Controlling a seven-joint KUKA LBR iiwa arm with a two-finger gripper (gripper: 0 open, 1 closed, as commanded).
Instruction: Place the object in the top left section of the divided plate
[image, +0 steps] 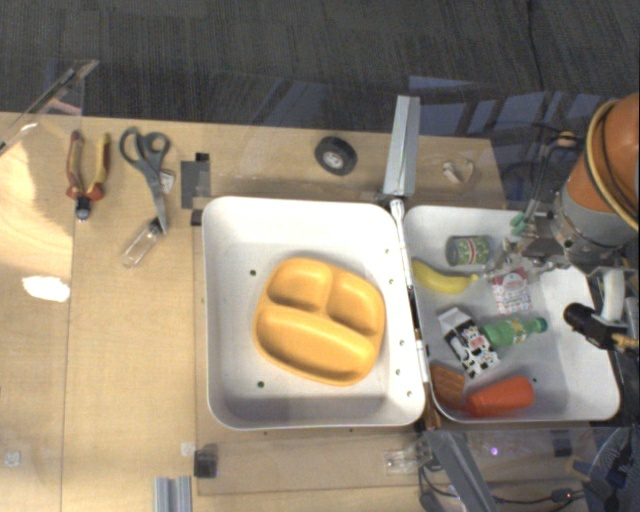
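Observation:
A yellow divided plate (320, 320) with three sections lies in the middle of the left bin (230, 300); nothing lies on it. The right bin (590, 390) holds a green-labelled can (468, 250), a banana (440, 278), a green bottle (515, 330), a black-and-white carton (468, 342), an orange-red carrot (500, 397) and a small white packet with red print (510, 292). My gripper (522, 250) hangs over the right bin's upper middle, just above the packet and right of the can. Its tip blends with the packet.
On the bench to the left lie scissors (150, 165) and red-handled pliers (85, 170). A black tape roll (336, 154) sits behind the left bin. A metal post (403, 145) rises between the bins. The arm's orange band (610, 150) fills the upper right.

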